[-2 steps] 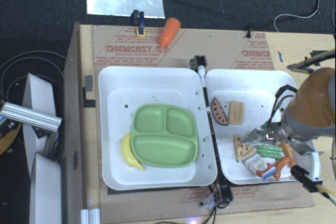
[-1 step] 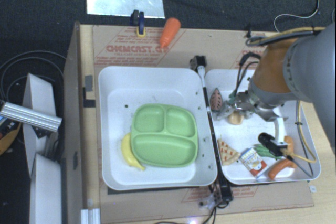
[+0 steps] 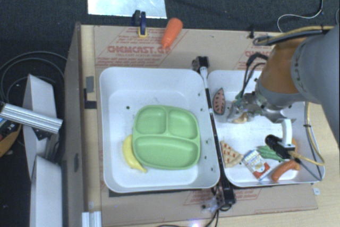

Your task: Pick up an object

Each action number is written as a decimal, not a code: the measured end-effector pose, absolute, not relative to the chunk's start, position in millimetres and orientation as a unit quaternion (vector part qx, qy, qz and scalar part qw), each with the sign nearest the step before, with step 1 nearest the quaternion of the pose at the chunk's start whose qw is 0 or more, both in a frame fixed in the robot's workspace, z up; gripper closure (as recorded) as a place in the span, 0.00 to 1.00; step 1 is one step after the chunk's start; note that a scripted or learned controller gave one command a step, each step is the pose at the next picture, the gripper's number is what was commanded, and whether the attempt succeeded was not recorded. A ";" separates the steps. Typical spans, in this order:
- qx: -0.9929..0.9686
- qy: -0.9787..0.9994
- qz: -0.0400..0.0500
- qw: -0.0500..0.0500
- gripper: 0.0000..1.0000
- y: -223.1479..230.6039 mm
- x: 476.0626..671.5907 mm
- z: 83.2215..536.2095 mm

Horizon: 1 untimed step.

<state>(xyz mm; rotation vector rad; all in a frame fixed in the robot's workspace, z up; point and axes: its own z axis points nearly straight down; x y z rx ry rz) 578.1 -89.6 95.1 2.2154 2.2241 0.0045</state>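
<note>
From my seat I see the grey arm come in from the right, with its gripper (image 3: 240, 109) low inside the right shallow white plastic bin (image 3: 223, 78), over that bin's upper middle. Directly beneath it lies a small pale tan object (image 3: 239, 118), partly covered by the gripper. They look to be touching, but I cannot tell how far the gripper is open or whether it has hold of anything.

Just to the left, against the bin wall, a red watermelon-slice toy (image 3: 219, 101) stands apart from the tan object. Lower in the same bin lie a triangular pizza-slice toy (image 3: 230, 152), a small white-and-red packet (image 3: 255, 162), a green leafy-looking piece (image 3: 268, 152) and an orange-red sausage toy (image 3: 284, 170), all clustered toward the near edge.

The left shallow white plastic bin (image 3: 114, 114) holds a green divided plastic plate (image 3: 166, 135), with a yellow banana toy (image 3: 132, 156) touching its lower-left rim. An orange carrot toy (image 3: 171, 32) lies on the bench beyond both bins.
</note>
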 end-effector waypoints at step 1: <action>0.703 0.711 0.005 0.003 1.00 -11.6 592.2 219.0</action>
